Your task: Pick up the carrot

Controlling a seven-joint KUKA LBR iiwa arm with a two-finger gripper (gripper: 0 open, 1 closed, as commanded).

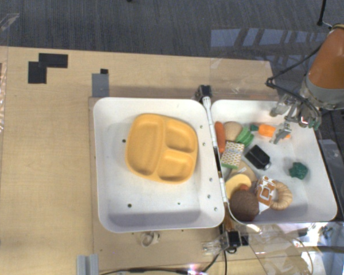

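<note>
Bench: pale wooden top under dark grey carpet, bearing two shallow white bins side by side.
Left bin (109,171): glossy white plastic, holds a yellow divided tray (160,148) with three rounded wells.
Right bin (315,176): crowded with small toys along its left half.
Carrot (219,135): slim orange cone, smooth and matte, lying against the right bin's left wall, touching a beige rounded piece beside it.
Carrot axis: long axis runs roughly up and down the view, parallel to the wall between the bins.
Gripper (292,119): metal fingers over the right bin's upper right part, near a small orange piece with a green end (266,130).
Gripper state: cannot tell whether the fingers are parted or closed; they blur into cables and bin glare, and nothing is plainly between them.
Key relation: the carrot lies well to the gripper's left in the view, across the bin, slightly lower.
Neighbours: a black block (257,156), a dark green lump (298,170), a brown ball (244,204), a ring-shaped pastry (278,195).
Likely demand: the wall beside the carrot probably leaves little finger room.
</note>
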